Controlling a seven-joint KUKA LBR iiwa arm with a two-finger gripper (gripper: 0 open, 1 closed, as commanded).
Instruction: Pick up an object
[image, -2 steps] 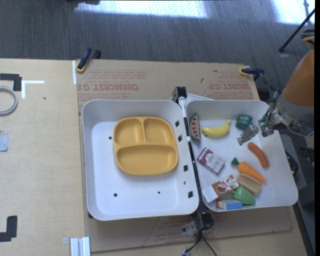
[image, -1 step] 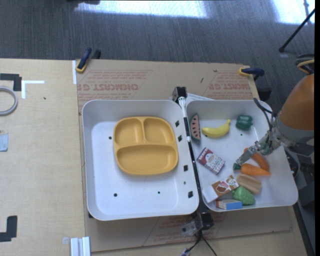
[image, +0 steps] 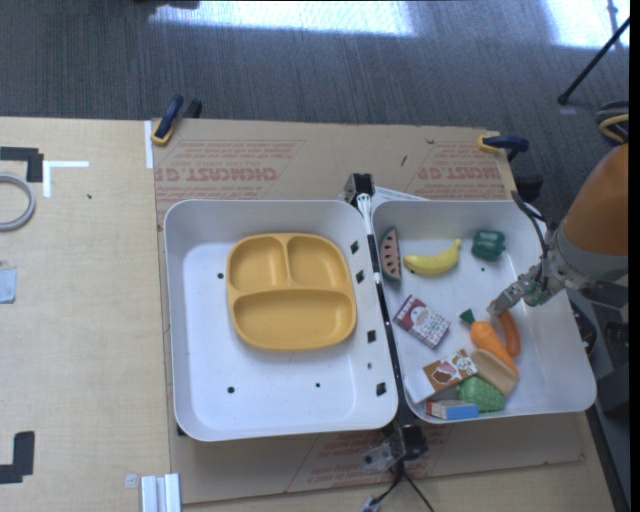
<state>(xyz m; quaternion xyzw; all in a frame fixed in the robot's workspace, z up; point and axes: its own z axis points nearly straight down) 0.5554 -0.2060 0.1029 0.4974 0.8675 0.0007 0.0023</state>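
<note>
Yellow divided plate (image: 291, 291), white bins (image: 200, 400), yellow banana (image: 433, 261), green pepper (image: 488, 243), orange carrot (image: 490, 340)

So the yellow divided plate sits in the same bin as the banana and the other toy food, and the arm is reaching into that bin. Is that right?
Not quite. In the camera view the yellow divided plate lies by itself in the left bin. The banana and the other toy food are in the right bin, and the arm's gripper is reaching into that one.
</note>
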